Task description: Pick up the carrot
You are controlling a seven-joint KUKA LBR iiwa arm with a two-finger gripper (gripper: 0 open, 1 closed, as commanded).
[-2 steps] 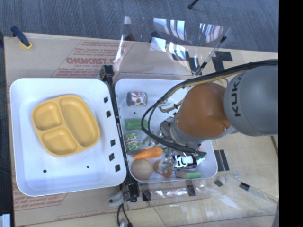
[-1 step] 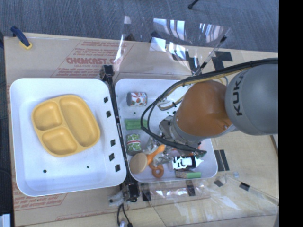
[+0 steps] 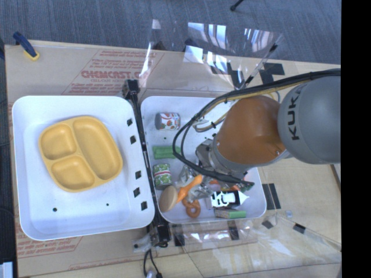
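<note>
- A yellow tray [image 3: 80, 153] with three wells is lying in the left bin [image 3: 23, 213], well left of the carrot and taking no part in the pick.
- A black divider [image 3: 141, 155] is running between the two bins, just left of the clutter round the carrot.
- In the right bin [image 3: 174, 104], a small can [image 3: 167, 121] is lying on its side up and left of the carrot, near the far wall; a green stick [image 3: 163, 152] and a green-labelled can [image 3: 162, 174] are sitting between that can and the carrot.
- A tan, rounded piece [image 3: 168, 198] is resting just left of the carrot's lower end, close enough to crowd a grasp, I judge.
- The carrot [image 3: 190, 189] is lying slantwise near the right bin's front, orange, with one end reaching up toward the wrist; a brown ring [image 3: 193, 209] is sitting just below it.
- The gripper [image 3: 223, 181] is hanging just right of the carrot, low over the bin, most likely placed there for the pick; the wrist and cables are hiding its tip, so I cannot tell how it is set, and the carrot is not sitting in it.
- The arm [image 3: 255, 132], orange-banded, is reaching in above and right of the carrot, covering that part of the bin.
</note>
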